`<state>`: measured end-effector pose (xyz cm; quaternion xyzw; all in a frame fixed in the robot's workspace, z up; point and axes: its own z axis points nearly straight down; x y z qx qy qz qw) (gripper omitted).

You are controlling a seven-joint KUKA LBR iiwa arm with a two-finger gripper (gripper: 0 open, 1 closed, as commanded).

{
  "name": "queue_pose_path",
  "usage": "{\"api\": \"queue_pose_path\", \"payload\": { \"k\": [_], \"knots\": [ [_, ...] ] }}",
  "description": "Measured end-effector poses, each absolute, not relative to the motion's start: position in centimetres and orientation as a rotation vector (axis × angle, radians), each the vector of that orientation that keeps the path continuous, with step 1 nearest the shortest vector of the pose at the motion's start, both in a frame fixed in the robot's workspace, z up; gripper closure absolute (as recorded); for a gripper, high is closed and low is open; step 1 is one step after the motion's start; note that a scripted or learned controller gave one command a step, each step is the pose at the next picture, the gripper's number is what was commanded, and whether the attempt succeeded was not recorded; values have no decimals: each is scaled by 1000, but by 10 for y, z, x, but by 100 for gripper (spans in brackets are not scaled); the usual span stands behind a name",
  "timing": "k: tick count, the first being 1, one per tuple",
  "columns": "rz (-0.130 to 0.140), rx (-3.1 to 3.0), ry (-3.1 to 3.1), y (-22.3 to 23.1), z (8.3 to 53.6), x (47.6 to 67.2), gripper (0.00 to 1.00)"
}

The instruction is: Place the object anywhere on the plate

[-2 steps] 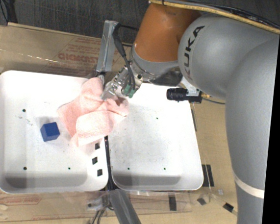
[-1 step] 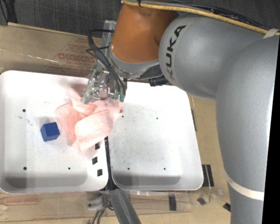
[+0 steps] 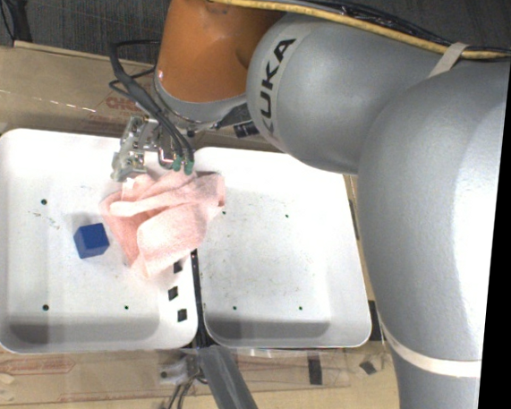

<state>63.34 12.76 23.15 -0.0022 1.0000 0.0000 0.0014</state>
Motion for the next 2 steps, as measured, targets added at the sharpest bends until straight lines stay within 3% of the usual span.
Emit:
{"api": "queue_pose_path", "payload": {
  "k": [1,2],
  "knots": [
    [0,-15,3138,180,233,625,100],
    [0,-14,3138,180,233,625,0]
  ]
}}
